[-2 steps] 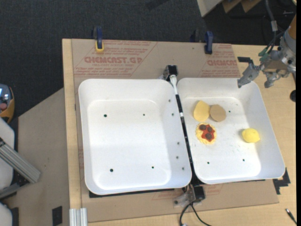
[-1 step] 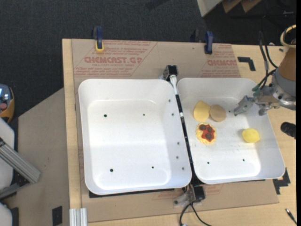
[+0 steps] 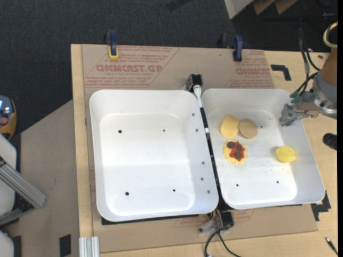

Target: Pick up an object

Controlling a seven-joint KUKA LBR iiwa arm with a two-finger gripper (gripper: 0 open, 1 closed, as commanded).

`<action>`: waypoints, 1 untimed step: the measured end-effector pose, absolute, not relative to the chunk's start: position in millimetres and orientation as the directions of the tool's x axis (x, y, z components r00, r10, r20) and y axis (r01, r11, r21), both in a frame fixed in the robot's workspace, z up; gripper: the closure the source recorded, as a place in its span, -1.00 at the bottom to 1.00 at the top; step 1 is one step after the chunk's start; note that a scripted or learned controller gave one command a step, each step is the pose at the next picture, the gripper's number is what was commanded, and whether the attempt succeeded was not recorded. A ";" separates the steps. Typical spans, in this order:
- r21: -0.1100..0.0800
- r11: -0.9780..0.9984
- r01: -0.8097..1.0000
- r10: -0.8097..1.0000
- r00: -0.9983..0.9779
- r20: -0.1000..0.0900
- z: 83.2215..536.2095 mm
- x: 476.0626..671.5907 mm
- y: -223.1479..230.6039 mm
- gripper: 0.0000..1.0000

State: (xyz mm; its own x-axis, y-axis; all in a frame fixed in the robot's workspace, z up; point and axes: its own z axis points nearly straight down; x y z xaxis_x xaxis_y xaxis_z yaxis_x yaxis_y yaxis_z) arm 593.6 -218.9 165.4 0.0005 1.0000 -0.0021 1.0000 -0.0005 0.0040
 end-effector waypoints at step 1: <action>0.014 0.000 1.000 1.000 0.000 -0.006 319.7 569.3 -225.2 1.00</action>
